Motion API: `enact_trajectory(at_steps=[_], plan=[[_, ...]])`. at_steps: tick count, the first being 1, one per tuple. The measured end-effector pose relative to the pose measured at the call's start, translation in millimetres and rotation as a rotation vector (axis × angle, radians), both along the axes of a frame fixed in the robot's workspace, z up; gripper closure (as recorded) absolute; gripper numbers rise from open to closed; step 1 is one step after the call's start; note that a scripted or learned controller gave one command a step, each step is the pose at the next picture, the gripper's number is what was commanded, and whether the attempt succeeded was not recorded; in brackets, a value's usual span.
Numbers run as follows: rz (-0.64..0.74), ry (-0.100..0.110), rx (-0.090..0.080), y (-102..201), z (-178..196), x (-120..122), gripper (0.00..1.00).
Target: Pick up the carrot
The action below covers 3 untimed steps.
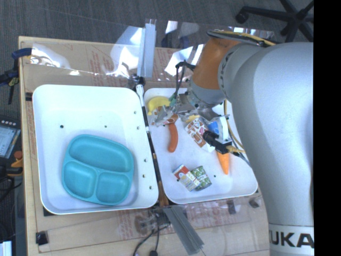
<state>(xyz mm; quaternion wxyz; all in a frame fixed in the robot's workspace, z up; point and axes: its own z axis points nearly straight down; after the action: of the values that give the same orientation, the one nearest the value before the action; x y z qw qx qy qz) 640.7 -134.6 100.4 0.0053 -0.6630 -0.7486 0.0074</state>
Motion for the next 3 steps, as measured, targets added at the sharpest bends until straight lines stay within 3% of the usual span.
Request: enact_trajectory(at_steps=[1, 2, 3], plan=[[0.256, -0.012, 0.008, -6, -9, -74, 0.0], [0.232, -0.014, 0.006, -9, -9, -6, 0.0], [0.225, -0.003, 0.001, -9, -8, 12, 0.0]])
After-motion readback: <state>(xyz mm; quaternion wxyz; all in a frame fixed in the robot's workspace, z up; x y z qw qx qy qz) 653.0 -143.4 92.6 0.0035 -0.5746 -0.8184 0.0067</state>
